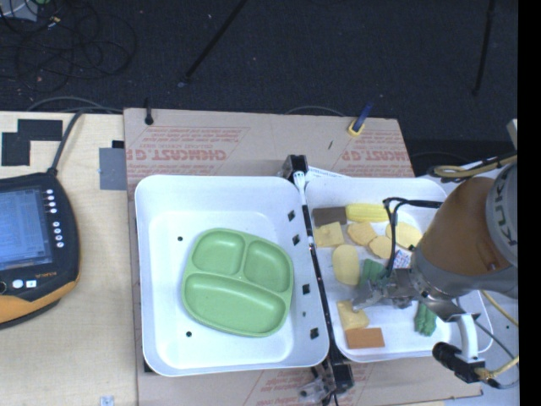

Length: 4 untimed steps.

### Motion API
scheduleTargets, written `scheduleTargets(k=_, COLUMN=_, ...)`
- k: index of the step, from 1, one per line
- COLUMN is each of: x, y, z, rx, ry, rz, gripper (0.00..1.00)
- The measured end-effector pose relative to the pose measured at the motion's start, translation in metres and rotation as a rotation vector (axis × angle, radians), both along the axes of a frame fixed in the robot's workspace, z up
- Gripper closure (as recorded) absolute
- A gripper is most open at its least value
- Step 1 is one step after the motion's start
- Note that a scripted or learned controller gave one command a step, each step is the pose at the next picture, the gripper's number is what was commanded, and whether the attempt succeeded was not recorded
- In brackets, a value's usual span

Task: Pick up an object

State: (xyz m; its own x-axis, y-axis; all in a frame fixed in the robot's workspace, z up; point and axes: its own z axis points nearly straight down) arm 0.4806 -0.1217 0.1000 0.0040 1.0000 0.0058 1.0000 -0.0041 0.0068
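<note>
Cardboard (254, 142) under bins, printed "CHEMCAST GP"

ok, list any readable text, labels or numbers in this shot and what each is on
"CHEMCAST GP", upside down and faint, in red on the brown cardboard sheet behind the left white plastic bin.
The same red print repeats on the cardboard behind the right bin, partly legible.
"KU", start of a brand name, on the grey robot arm at the right edge.
Handheld controller with blue screen: screen text too small to read.
</note>
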Motion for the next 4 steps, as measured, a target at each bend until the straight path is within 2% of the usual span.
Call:
scheduleTargets(k=1, x=0.061, y=0.013, z=-0.012, rx=-0.004, ry=0.009, rz=0.008, gripper=0.0)
scheduleTargets(k=2, x=0.038, y=0.039, z=-0.012, rx=-0.006, ry=0.007, rz=0.004, gripper=0.0)
scheduleTargets(k=3, x=0.113, y=0.04, z=-0.013, rx=-0.006, ry=0.006, rz=0.006, gripper=0.0)
scheduleTargets(k=4, x=0.074, y=0.029, z=-0.012, rx=-0.005, ry=0.009, rz=0.002, gripper=0.0)
